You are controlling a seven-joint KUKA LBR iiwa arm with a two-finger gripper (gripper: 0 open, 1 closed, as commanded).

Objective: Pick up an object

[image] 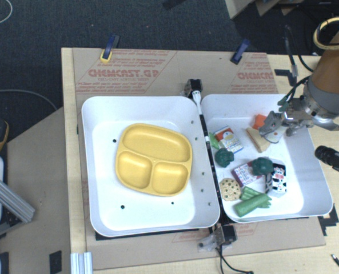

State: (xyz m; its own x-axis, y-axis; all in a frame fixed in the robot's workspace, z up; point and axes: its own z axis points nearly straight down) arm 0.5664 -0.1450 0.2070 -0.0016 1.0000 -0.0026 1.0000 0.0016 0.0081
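My gripper (274, 128) hangs over the upper part of the right bin (312, 176), at the end of the grey arm that comes in from the right. It sits just right of a small orange piece (259, 120) and above a tan block (257, 140). Lower in the same bin lie a small carton (224, 136), a green broccoli piece (224, 156), a dark green toy (263, 165), a purple packet (243, 174), a cookie (230, 189), a light green vegetable (252, 203) and a black, white and red item (278, 179).
The left bin (100, 204) holds a yellow divided plate (154, 158). A black divider strip (206, 147) runs between the two bins. Blue clamps (108, 47) hold the board at the back. The right bin's right half is bare white floor.
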